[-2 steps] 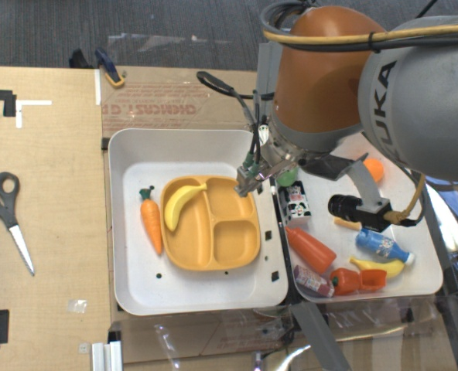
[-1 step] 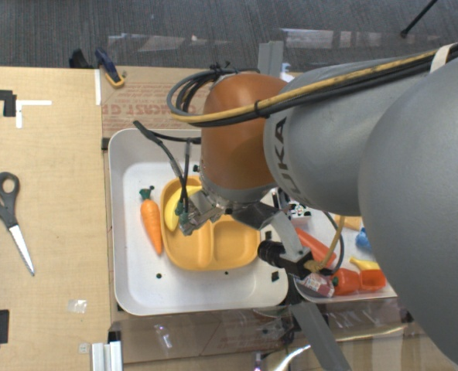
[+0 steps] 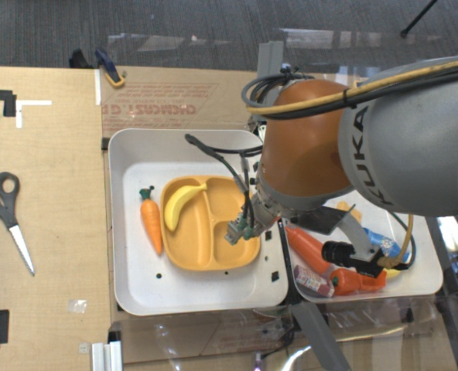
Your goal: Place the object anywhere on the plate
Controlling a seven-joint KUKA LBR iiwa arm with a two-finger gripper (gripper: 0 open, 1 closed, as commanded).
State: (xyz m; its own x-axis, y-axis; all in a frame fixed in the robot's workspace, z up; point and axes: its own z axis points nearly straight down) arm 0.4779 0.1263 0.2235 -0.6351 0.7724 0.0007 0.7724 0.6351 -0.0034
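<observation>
An orange divided plate (image 3: pixel 213 238) lies in the left bin (image 3: pixel 128 284). A yellow banana (image 3: pixel 179 202) rests in the plate's left compartment. A toy carrot (image 3: pixel 150 221) with a green top lies on the bin floor just left of the plate. My gripper (image 3: pixel 240 230) hangs over the plate's right compartment, close above its surface. The bulky orange wrist hides most of the gripper, and no object is visible between the tips.
The right bin (image 3: pixel 422 284) holds a red-orange bottle (image 3: pixel 314 247), a black-capped item (image 3: pixel 345 253) and several other pieces. Scissors (image 3: pixel 8 215) lie on the bench at far left. A cardboard sheet (image 3: pixel 175 99) sits behind the bins.
</observation>
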